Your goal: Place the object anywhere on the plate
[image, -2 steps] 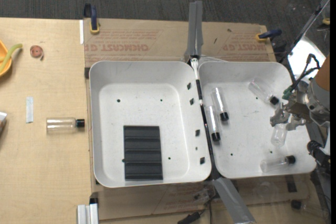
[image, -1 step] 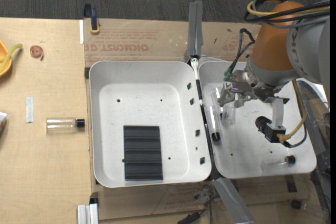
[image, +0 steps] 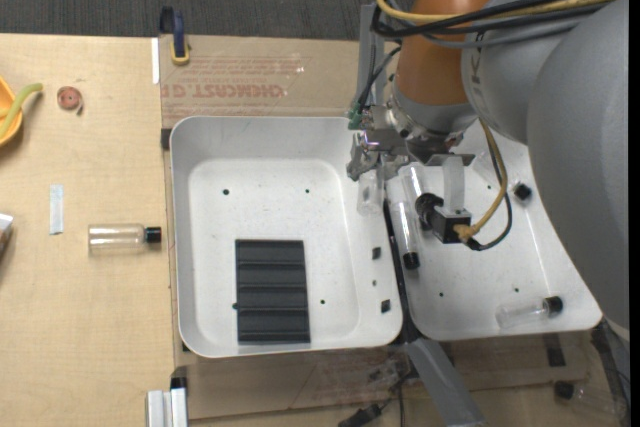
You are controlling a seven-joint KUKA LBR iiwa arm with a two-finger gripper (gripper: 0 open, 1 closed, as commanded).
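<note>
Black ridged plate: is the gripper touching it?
Apart. The camera view shows the gripper at the seam between the two bins, with bare white bin floor separating it from the black ridged plate.

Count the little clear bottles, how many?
2: one bottle lies on the wooden bench left of the bins; another lies in the right bin's near corner. The arm may hide more.

Grey arm (image: pixel 560 115) (orange band, yellow cables)
</note>
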